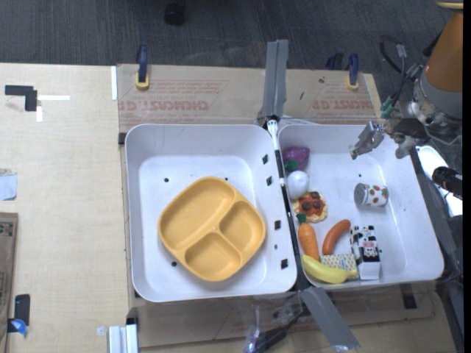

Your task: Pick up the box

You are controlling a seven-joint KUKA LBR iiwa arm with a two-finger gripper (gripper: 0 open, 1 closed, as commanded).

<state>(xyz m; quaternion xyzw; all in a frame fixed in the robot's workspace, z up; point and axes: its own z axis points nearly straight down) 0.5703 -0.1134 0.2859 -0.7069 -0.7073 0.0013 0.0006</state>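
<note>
Tray (212, 229), yellow and three-sectioned, is seen in the left bin (147, 197); the gripper (383, 142) is hung well right of it, fingers parted, nothing gripped. The box (366, 251), cow-patterned, is found far right of the tray, beside a banana (324, 271).

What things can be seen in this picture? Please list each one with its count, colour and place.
shallow white plastic bins: 2, white, side by side on the bench
yellow divided plate: 1, yellow, in the left bin
purple toy: 1, purple, right bin, far left corner
white egg-shaped toy: 1, white, below the purple toy
small pizza toy: 1, orange and dark, right bin
orange carrot toy: 1, orange, right bin
red sausage toy: 1, red, beside the carrot
yellow banana toy: 1, yellow, near edge
black-and-white patterned box: 1, near right corner
white spotted cup: 1, lying on its side
blue clamps: 2, far edge
grey two-finger gripper: 1, over the right bin's far side
</note>
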